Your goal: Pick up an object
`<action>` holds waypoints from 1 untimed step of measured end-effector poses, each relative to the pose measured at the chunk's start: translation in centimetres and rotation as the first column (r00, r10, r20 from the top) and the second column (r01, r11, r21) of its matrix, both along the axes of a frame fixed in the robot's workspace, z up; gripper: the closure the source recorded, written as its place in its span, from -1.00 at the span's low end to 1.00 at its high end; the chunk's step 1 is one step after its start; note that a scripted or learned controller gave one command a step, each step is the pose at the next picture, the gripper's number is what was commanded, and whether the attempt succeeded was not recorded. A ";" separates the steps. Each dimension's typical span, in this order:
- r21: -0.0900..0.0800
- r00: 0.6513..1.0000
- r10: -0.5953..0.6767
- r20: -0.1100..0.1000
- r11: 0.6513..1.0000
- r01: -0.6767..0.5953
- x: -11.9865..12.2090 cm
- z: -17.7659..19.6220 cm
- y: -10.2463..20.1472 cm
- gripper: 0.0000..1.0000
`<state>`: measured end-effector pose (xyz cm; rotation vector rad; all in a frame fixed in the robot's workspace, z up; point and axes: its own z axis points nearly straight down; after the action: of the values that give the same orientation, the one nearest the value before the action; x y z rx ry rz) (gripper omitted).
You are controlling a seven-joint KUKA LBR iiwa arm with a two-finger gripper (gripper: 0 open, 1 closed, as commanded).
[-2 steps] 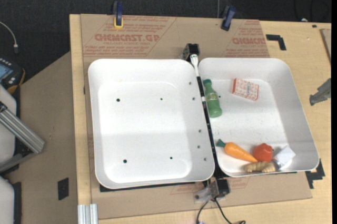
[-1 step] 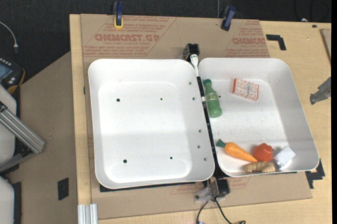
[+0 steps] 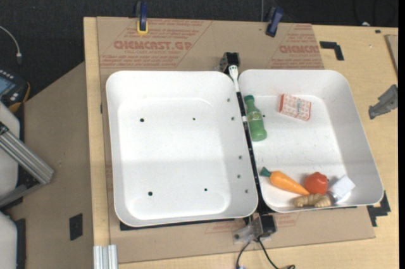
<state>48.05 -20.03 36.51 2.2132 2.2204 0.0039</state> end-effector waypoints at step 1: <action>0.002 1.000 -0.004 -0.007 1.000 0.004 -0.1 -1.2 -1.4 -1.00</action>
<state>47.93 -21.38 35.32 2.2225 2.2211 -0.0015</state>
